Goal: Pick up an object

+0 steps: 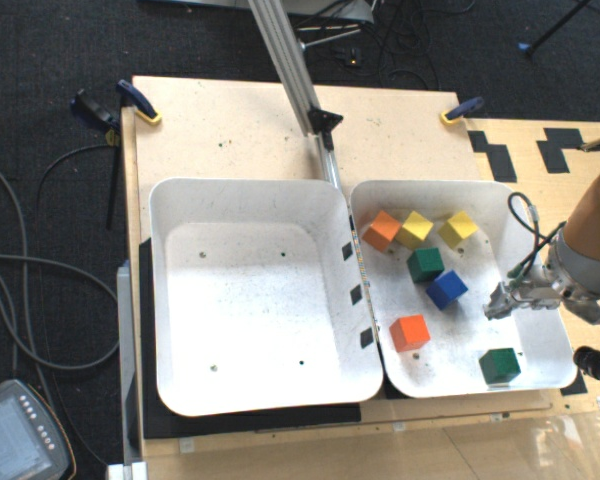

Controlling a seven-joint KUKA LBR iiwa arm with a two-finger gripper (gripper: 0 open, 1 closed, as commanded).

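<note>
Two white bins side by side on the bench: left bin (pixel 250 288), right bin (pixel 480 193) with seven cubes. Gripper (pixel 502 303) low at the right bin's right side, over bare floor, nothing between the fingers; open or clenched, cannot tell. Blue cube (pixel 446 288) just left of it, touching a dark green cube (pixel 425 264). Another green cube (pixel 499 365) near the front rim.
</note>
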